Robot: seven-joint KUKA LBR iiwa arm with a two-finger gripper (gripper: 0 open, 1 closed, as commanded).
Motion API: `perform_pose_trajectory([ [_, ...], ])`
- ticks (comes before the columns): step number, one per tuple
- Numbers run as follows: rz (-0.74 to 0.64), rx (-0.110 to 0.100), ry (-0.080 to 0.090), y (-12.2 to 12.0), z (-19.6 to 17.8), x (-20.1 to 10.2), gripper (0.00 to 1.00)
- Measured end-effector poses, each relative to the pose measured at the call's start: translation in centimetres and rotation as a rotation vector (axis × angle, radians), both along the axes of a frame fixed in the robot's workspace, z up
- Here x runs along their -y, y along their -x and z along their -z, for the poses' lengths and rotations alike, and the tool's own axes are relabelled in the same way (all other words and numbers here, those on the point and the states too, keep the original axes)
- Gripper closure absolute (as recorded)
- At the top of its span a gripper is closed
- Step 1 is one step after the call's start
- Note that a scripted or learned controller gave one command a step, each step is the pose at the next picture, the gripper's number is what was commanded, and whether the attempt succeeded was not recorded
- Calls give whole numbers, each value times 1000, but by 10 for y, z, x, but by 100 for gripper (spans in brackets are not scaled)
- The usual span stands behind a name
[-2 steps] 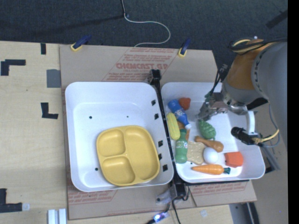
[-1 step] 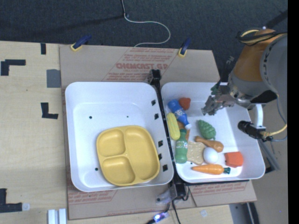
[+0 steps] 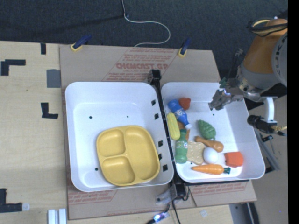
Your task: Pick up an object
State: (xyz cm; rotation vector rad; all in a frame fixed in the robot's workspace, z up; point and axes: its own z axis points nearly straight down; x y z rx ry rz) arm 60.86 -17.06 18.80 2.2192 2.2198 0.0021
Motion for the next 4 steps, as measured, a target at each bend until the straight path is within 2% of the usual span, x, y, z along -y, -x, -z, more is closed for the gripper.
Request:
perform_pose_trajectory([
  [1, -1, 0, 0, -1, -39, 0, 100],
  [2, -6, -4, -3, -7, -39, -48, 100],
  [3, -6, -5, -3, 8, -35, -107, 100],
  [4, -5, -5, -3, 13, -42, -147, 100],
])
